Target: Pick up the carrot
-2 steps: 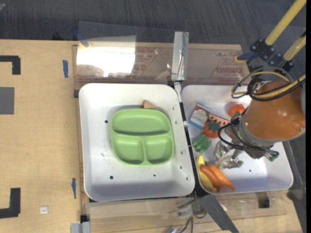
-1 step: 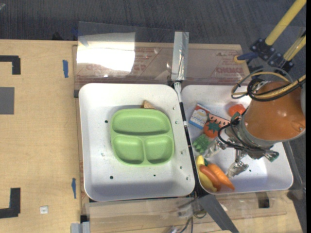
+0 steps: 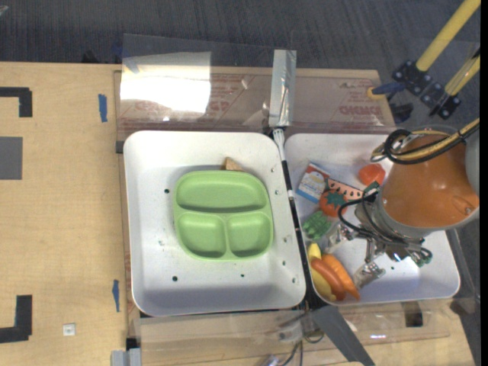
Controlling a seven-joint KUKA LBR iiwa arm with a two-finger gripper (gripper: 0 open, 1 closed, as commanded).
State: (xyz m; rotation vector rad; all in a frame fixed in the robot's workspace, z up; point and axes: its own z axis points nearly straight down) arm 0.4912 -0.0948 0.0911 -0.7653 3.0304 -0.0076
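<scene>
- The carrot [image 3: 339, 273] is a stubby orange toy with a rounded body, lying at a slant near the front left corner of the right bin [image 3: 435, 284].
- A yellow banana-like piece [image 3: 322, 280] lies touching the carrot along its left side, with its yellow tip showing above the carrot's upper end.
- The gripper [image 3: 371, 269] hangs over the right bin just to the right of the carrot, below the arm's orange band [image 3: 423, 189]; its metal tips point down toward the bin floor beside the carrot.
- Whether the fingers are apart or together I cannot tell; cables and the wrist cover them, and the carrot is not seen between them.
- Above the carrot lie a green leafy toy [image 3: 316, 225], a small red-orange item [image 3: 332, 203], an orange round piece [image 3: 371, 174] and a small blue and white packet [image 3: 311, 183]; the print on the packet is too small to read.
- The left bin [image 3: 145, 227] holds a green divided plate [image 3: 223, 213] with three compartments; a small tan scrap [image 3: 232, 164] sits at its far rim.
- Reddish lettering shows on the clear panel [image 3: 343, 101] behind the bins, reversed and blurred, so it cannot be read.
- The wooden surface [image 3: 57, 204] at left carries black corner marks and bits of blue tape.
</scene>
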